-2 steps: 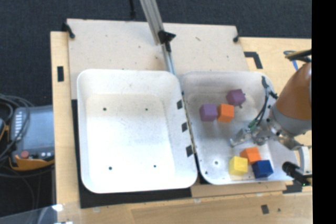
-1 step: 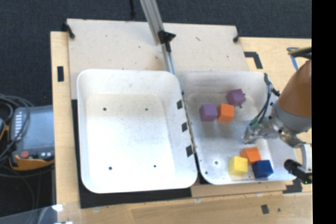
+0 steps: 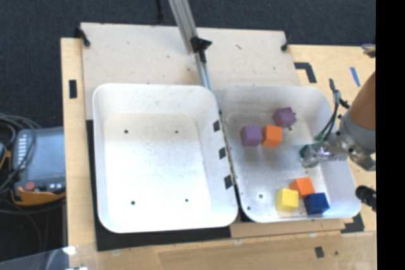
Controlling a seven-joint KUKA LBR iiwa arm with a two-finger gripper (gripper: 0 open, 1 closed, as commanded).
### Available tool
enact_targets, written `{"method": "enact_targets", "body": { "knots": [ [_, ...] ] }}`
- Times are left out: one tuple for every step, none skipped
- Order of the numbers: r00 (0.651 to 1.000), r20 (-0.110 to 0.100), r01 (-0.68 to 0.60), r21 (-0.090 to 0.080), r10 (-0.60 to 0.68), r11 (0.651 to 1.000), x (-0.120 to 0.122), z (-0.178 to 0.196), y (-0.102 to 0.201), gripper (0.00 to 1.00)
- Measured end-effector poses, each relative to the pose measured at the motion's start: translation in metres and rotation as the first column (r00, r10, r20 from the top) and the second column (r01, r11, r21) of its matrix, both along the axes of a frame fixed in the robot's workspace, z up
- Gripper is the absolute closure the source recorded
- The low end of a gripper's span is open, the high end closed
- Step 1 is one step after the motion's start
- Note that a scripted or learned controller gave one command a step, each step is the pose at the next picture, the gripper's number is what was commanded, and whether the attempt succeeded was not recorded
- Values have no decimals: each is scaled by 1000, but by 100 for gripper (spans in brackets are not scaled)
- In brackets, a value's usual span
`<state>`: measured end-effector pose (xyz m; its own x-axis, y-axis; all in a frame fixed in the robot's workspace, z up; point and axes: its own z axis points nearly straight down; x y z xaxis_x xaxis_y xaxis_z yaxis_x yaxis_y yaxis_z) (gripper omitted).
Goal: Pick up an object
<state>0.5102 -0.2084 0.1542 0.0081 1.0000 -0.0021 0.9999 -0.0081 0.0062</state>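
Two bins sit side by side on the bench [image 3: 73,136], the left bin [image 3: 101,104] and the right bin [image 3: 253,212] touching along their inner edges. In the right bin, three blocks cluster toward the far side: one block [image 3: 252,135] touches a second [image 3: 273,135] on its right, and a third [image 3: 284,116] lies just behind them. Three more cluster at the near right corner: one [image 3: 287,199] at the left, another [image 3: 304,186] behind, another [image 3: 316,203] at the right. The gripper [image 3: 310,153] hangs between the clusters, seemingly above the bin floor.
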Motion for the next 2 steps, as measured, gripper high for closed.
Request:
{"method": "enact_targets", "body": {
  "knots": [
    [1000, 1, -12, -1, 12, 1000, 3, 43, 0, 100],
    [1000, 1, -14, 0, 14, 1000, 1, 88, 1, 100]
  ]
}}
